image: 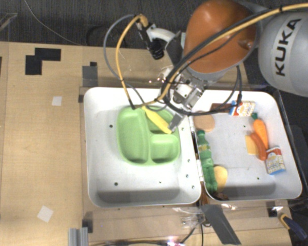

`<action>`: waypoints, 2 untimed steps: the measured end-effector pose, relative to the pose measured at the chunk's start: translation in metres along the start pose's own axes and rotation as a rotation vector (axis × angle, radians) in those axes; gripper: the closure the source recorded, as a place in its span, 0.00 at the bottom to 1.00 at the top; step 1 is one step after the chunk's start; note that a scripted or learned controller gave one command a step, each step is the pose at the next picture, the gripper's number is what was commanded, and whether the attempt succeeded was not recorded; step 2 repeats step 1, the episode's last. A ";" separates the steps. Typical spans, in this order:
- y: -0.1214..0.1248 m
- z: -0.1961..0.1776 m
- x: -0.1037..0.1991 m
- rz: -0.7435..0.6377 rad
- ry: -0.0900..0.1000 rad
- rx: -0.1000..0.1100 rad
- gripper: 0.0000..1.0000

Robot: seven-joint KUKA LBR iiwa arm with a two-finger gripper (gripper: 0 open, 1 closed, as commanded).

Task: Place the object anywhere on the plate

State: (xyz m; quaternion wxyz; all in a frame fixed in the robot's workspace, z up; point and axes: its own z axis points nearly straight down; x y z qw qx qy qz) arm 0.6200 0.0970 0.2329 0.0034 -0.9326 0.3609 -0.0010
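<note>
Arm (220, 35) overhead; end effector (173, 123) pinching slim yellow banana (157, 120), curved, over green plate (143, 137).

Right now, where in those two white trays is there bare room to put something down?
The left bin is bare around the green plate, widest along its near and left sides. The right bin has bare floor mid-tray, between the green bottle and the carrot. It is crowded where the gripper hangs over the plate's far right corner.
</note>
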 end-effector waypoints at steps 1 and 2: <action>0.053 -0.013 0.058 -0.369 0.000 -0.003 0.00; 0.053 -0.013 0.058 -0.369 0.000 -0.003 0.00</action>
